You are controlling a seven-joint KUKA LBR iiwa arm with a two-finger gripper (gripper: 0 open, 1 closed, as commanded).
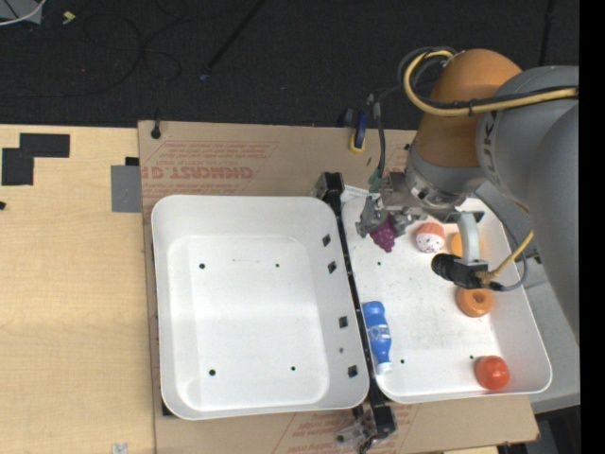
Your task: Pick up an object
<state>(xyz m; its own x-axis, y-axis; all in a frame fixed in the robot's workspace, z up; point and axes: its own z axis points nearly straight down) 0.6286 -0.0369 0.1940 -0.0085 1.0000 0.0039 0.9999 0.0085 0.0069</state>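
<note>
The arm [529, 149] reaches in from the right and bends down over the upper left part of the right bin [430, 386]. Its jaws [376, 218] hang low there, just above or against a small purple object [384, 237]. That placement reads as an attempt on the purple piece, the nearest item to the fingertips. Whether the jaws are spread or closed cannot be told at this size, and nothing can be seen clamped between them, so no hold can be claimed.

The purple object is small, dark magenta and irregular in outline, lying near the bin's upper left corner, close to the divider between the two bins. Its edges blur into the dark fingers above it.

Other candidates are scattered in the same bin. A white ball [430, 239] with red marks sits just right of the purple piece. An orange ring [475, 302] lies further right, partly under a black part of the arm's cabling. A blue bottle [376, 336] lies along the left wall, and a red ball [492, 372] rests near the lower right corner. The left bin [180, 253] sits beside it on the counter [66, 301].
</note>
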